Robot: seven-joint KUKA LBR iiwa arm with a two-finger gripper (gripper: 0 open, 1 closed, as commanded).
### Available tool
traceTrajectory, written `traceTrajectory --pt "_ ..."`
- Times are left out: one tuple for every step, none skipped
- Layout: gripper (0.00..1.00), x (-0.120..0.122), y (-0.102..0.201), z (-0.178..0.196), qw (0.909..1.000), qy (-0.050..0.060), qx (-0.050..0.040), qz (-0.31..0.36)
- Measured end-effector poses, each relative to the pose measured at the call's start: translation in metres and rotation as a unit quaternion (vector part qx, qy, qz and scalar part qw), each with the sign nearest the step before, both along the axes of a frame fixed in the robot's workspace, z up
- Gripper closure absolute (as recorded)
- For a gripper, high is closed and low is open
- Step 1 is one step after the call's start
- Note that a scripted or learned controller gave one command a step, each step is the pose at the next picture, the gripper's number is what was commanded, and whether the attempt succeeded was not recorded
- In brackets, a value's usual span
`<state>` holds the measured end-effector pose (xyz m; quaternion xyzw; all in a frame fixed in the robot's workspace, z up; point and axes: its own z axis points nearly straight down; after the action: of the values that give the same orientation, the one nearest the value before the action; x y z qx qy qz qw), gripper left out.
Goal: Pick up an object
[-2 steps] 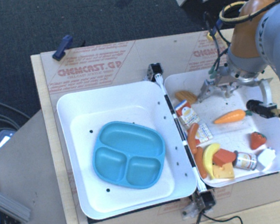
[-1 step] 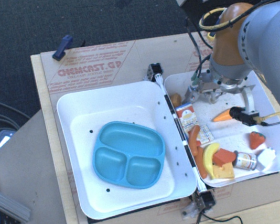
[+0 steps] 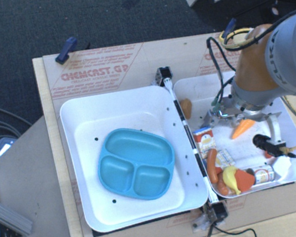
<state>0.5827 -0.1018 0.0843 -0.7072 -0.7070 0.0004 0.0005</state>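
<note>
My gripper hangs over the back half of the right bin, under the grey and orange wrist. An orange carrot lies just below and in front of the gripper, close to it or touching it; I cannot tell which. Along the right bin's left wall sit a small brown piece, a red and white carton and a reddish sausage. At the front lie a yellow banana, a red piece, a small bottle and a white lump.
The left bin holds a blue divided plate. A black rail runs between the two bins. A blue clamp sits at the bench's back left corner, and cables trail from the wrist across the right bin.
</note>
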Motion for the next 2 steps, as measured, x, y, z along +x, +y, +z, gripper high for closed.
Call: traceTrajectory --pt "0.00 -0.0418 0.0009 -0.0002 1.0000 0.000 0.0005 0.000" --pt "1.00 -0.0414 0.0012 0.0096 1.0000 0.000 0.0006 -0.001"
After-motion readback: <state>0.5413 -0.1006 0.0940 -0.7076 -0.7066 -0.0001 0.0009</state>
